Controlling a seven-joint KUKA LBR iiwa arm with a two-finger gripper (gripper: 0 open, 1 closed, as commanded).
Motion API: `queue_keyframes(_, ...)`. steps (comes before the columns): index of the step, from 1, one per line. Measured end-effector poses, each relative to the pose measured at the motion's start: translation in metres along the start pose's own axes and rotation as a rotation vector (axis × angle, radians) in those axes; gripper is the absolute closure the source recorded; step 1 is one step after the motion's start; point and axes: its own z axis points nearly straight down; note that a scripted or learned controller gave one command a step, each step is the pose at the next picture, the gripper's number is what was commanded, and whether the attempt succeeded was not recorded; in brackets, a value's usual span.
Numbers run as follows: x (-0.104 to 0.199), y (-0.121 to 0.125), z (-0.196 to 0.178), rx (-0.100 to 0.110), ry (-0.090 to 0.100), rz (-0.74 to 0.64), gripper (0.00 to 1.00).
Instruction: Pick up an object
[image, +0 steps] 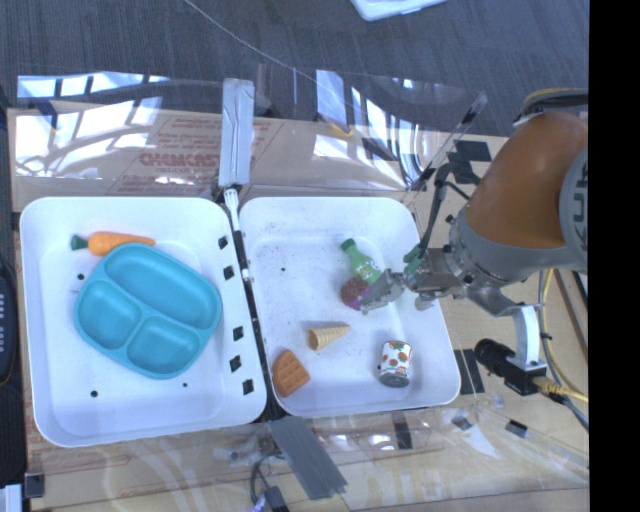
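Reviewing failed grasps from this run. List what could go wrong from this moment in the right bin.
1. The gripper sits right where the green bottle and the dark red item crowd together, so it may nudge one while closing on the other, or catch both.
2. The bottle lies tilted; it could roll or slip away.
3. The ice cream cone lies just below and might get bumped on a sweep.

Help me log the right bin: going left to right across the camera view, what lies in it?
Waffle piece → ice cream cone → green bottle → small printed can. The dark red item by the gripper overlaps the bottle, so I leave it out.
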Motion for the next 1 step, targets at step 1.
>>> queue_keyframes(1, -0.0568, 0.1008, 0.1481, -0.016, -0.005, -0.09, 0.0)
